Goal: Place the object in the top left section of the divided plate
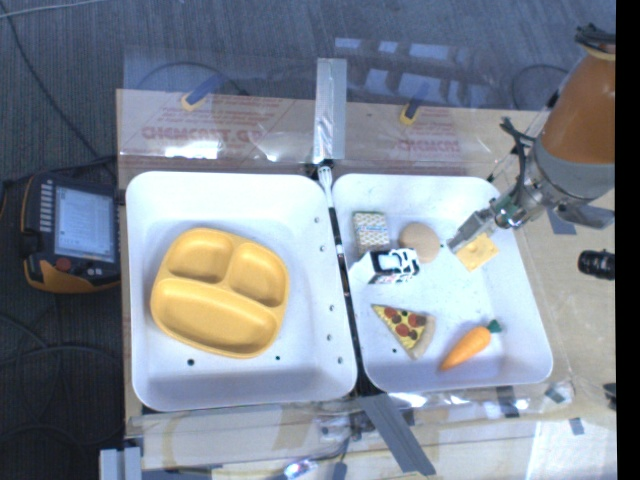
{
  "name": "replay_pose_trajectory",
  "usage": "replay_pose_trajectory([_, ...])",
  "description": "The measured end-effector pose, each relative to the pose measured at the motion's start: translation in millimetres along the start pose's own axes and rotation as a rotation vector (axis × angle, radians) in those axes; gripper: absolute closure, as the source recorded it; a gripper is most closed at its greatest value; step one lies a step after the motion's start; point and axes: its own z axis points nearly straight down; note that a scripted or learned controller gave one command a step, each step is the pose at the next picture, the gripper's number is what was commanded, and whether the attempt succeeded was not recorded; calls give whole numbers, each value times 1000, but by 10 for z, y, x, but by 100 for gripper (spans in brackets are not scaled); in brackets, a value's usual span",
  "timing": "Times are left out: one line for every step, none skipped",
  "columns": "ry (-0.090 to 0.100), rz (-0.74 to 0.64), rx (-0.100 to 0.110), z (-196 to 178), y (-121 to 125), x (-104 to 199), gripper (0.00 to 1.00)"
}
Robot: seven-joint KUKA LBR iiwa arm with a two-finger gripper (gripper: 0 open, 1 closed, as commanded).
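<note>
The gripper (468, 233), its state not discernible, is seen right of centre beside the cheese (477, 252); the crowded bread roll (420, 240) could be knocked

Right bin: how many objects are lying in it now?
6. Cracker and bun at the back, black-and-white toy mid-left, cheese beside the hand, pizza slice and carrot in front. None looks hidden.

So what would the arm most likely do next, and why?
Probably lower the gripper onto something in the right bin. It hangs there near the yellow cheese wedge and the tan round piece, with nothing seen between its fingers, while the yellow divided plate sits in the left bin.
</note>
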Motion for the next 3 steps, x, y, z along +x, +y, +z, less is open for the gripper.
replay_pose_trajectory([4, 455, 3, 885, 470, 405, 100])
replay_pose_trajectory([2, 967, 6, 556, 207, 988, 100])
replay_pose_trajectory([-2, 1448, 7, 1226, 16, 200, 100])
